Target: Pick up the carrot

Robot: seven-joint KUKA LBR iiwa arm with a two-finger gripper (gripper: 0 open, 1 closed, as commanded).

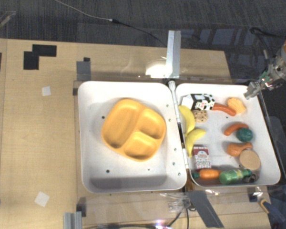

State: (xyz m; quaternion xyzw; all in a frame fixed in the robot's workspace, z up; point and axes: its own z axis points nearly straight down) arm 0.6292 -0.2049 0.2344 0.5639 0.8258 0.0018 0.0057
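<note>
Gripper (pixel 254 89): at the right bin's (pixel 271 142) far right rim; whether its jaws are open, I cannot tell.
Carrot (pixel 209 174): one, near the bin's front edge, beside a green bottle (pixel 234 176).
Bananas (pixel 188 126): two (along the left wall).
Yellow tray (pixel 133 129): one, in the left bin (pixel 93 175).

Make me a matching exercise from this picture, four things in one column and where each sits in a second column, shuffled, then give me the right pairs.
Things
1. yellow divided plate
2. bananas
3. carrot
4. gripper

Places
A. near edge of the right bin, beside a green bottle
B. over the right bin's far right corner
C. middle of the left bin
D. along the right bin's left wall

Pairs: 1-C, 2-D, 3-A, 4-B
</note>
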